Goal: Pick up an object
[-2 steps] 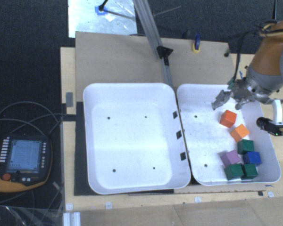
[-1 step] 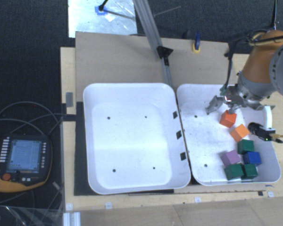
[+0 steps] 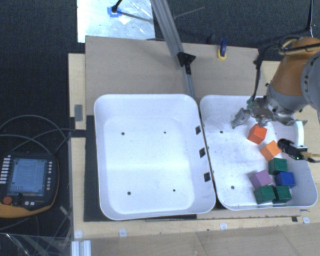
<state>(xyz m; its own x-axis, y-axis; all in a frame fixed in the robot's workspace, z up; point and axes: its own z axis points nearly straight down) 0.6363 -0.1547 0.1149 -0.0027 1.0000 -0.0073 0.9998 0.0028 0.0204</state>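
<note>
No text, label, brand or number could be read anywhere. The pendant (image 3: 24, 185), lying far to the left of the gripper (image 3: 250, 119) beyond both bins, showed a lit screen, but its contents were too small to make out.

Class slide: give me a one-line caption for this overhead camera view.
Gripper open above the red-orange block in the right bin, coloured blocks clustered nearby.
</note>
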